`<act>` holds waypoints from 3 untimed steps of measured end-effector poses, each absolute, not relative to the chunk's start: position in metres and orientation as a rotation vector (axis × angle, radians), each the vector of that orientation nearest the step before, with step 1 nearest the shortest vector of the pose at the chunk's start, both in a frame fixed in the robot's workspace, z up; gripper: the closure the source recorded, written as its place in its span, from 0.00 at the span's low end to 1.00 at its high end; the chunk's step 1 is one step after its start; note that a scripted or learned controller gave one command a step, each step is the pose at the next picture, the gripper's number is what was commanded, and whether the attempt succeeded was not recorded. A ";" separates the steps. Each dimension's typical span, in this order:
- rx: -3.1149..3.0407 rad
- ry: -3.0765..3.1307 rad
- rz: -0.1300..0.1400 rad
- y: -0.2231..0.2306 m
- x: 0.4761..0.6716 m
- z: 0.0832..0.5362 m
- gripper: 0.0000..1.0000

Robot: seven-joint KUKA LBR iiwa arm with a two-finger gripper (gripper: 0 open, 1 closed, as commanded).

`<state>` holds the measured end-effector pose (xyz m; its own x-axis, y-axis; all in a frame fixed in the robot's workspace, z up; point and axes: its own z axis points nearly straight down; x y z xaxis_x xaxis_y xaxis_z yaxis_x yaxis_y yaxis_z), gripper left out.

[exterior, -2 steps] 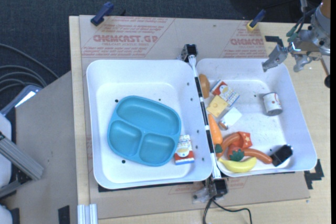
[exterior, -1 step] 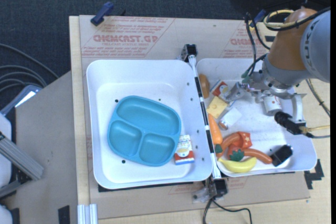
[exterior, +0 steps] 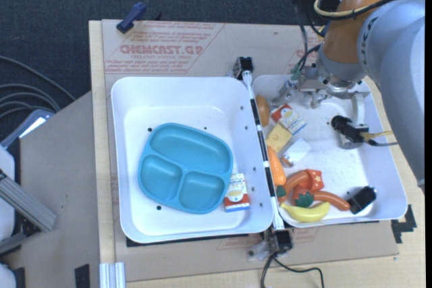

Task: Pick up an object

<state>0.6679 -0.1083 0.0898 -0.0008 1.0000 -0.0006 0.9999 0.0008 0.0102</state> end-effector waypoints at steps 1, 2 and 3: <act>2.218 2.218 0.009 -0.097 0.583 0.089 0.00; 2.216 2.212 0.011 -0.098 0.584 0.099 1.00; 2.221 2.220 0.001 -0.114 0.559 0.202 1.00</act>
